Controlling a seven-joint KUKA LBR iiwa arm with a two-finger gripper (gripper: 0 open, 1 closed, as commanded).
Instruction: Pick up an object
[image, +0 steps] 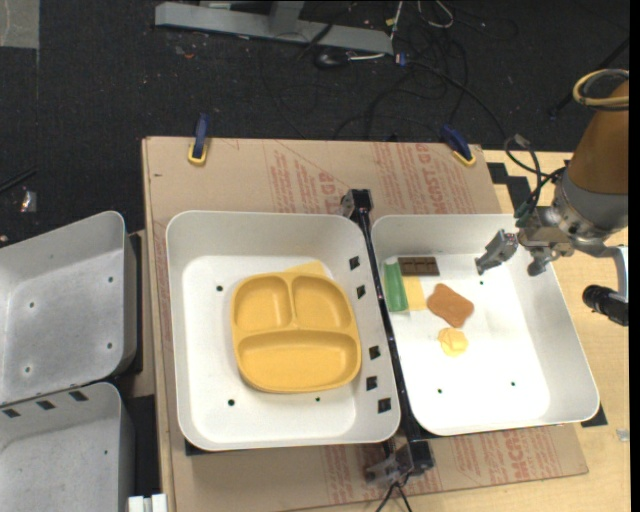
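Four items in right bin (560, 400) (one yellow tray (296, 333) in left); gripper (517, 252) fingers apart, holding nothing.

One camera hangs fixed above the bench (260, 165), looking down at a slant and far enough off to take in both white bins whole: the left bin (190, 300) and the right bin (540, 370). The bench's far edge lies toward the top, with dark floor beyond. The arm (600, 160) enters from the right.
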